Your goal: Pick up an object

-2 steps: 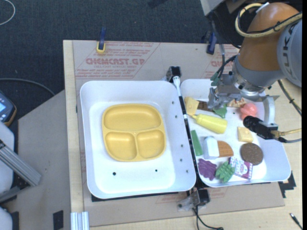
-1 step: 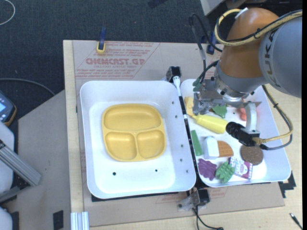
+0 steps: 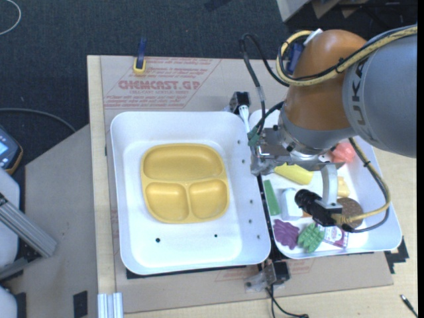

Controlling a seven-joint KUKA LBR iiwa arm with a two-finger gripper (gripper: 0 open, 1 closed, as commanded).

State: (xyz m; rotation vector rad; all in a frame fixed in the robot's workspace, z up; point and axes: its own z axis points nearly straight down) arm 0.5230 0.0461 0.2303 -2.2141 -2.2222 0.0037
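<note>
The grey arm with its orange band (image 3: 324, 78) hangs over the right bin (image 3: 391, 234). Its gripper (image 3: 268, 156) points down at the bin's left wall, near the top, mostly hidden under the wrist. Just right of it lies a yellow banana-shaped toy (image 3: 293, 173). A green strip (image 3: 271, 197) lies below the gripper. Toward the bin's front are a purple grape bunch (image 3: 286, 232) and a green leafy toy (image 3: 310, 237). A pink-orange piece (image 3: 343, 154) peeks out beside the arm, and a brown round piece (image 3: 350, 209) lies at the right.
The left bin (image 3: 126, 177) holds a yellow three-compartment tray (image 3: 184, 181). A black cylindrical part (image 3: 317, 207) and cables (image 3: 371, 177) cross the right bin. A blue-and-yellow clamp (image 3: 140, 58) sits at the far edge of the cardboard sheet (image 3: 165, 85).
</note>
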